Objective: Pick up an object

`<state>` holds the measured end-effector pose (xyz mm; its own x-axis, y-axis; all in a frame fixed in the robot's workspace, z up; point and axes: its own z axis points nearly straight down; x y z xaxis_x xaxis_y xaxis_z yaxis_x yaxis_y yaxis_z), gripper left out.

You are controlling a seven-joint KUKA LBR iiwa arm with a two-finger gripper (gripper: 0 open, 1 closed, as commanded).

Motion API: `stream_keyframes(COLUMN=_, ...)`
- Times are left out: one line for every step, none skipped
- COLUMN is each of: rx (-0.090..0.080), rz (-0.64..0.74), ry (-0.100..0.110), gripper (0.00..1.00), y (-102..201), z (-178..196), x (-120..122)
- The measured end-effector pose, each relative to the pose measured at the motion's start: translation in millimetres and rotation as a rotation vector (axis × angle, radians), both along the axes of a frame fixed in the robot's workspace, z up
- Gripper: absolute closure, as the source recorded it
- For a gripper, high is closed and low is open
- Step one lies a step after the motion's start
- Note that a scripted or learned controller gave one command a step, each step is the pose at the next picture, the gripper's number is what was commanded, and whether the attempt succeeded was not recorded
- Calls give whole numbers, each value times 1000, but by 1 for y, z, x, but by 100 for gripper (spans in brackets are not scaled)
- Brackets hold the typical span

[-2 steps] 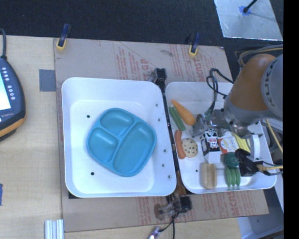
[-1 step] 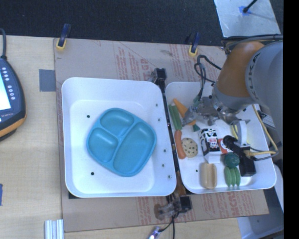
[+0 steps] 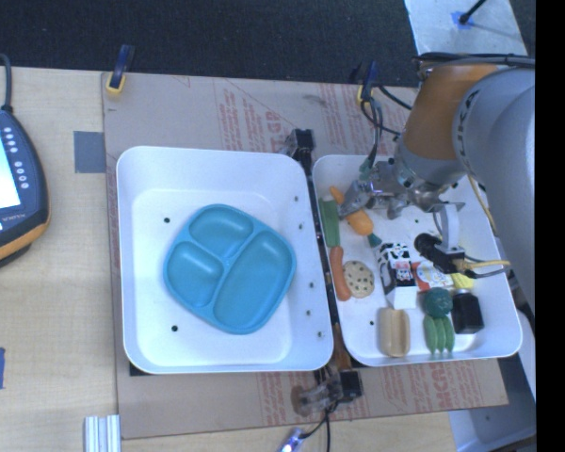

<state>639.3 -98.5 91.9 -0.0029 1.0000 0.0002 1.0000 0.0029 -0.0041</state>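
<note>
The right bin (image 3: pixel 490 347) holds several toy foods. An orange piece (image 3: pixel 360 222) and a green pickle (image 3: pixel 330 222) lie near its left wall, with a carrot (image 3: pixel 339 273) and a cookie (image 3: pixel 359 278) below them. A black-and-white carton (image 3: pixel 399 269), a bread slice (image 3: pixel 393 331), green beans (image 3: pixel 438 333), a dark green ball (image 3: pixel 438 301), a black block (image 3: pixel 467 313) and a yellow banana (image 3: pixel 477 269) fill the rest. My gripper (image 3: pixel 375 196) hangs low over the bin's upper part, just above and right of the orange piece. Nothing visible is held in it.
The left bin (image 3: pixel 141 177) carries a blue divided plate (image 3: pixel 230 267). A teach pendant (image 3: pixel 8 186) lies on the bench at far left. Clamps sit at the cardboard's top edge (image 3: pixel 119 72), and the grey arm (image 3: pixel 480 111) covers the right bin's upper right corner.
</note>
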Motion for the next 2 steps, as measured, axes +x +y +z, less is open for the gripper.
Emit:
stream_keyframes(rx=-2, rz=1, ry=1, gripper=0, y=3, z=0, x=-25)
stream_keyframes(rx=-2, rz=3, ry=2, gripper=100, y=2, z=10, x=-25)
